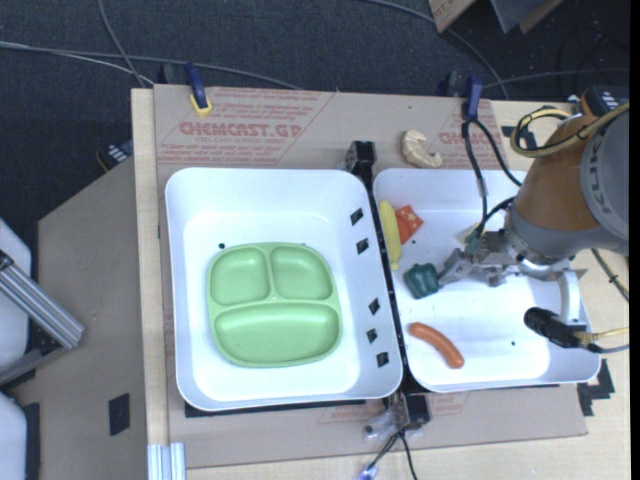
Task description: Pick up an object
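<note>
grey two-finger gripper [447,271] low in right white bin [500,363], just beside dark green block [421,280]; finger state unclear. risk: nudging block aside, missing grasp.

Both bins [190,298] were plain white. The left one held a pale green divided tray [273,303]. In the right bin [500,353] lay a dark green object [421,281], an orange-red sausage shape [437,343], a yellow strip [389,233] and a small red-orange piece [408,221]. The arm [565,193] was grey with an orange band. The board [250,118] underneath was tan, printed with faded red lettering, with a cream-coloured lump [421,149] on it.
</note>
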`<control>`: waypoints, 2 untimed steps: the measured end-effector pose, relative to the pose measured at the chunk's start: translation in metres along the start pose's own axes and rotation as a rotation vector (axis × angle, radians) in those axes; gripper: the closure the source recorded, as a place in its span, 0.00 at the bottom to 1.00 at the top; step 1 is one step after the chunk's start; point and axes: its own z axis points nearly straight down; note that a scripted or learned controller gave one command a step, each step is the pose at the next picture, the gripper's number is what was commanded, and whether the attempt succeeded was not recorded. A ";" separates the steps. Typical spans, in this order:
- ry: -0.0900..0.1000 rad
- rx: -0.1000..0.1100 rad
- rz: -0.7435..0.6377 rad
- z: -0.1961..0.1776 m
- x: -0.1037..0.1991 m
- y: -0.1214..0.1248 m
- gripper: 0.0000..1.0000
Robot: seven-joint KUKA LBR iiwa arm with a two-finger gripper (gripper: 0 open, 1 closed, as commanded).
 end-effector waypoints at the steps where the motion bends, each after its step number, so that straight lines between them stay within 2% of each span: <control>1: -0.001 -0.006 0.000 -0.014 0.000 0.002 1.00; 2: -0.004 -0.010 0.001 -0.061 -0.008 0.001 1.00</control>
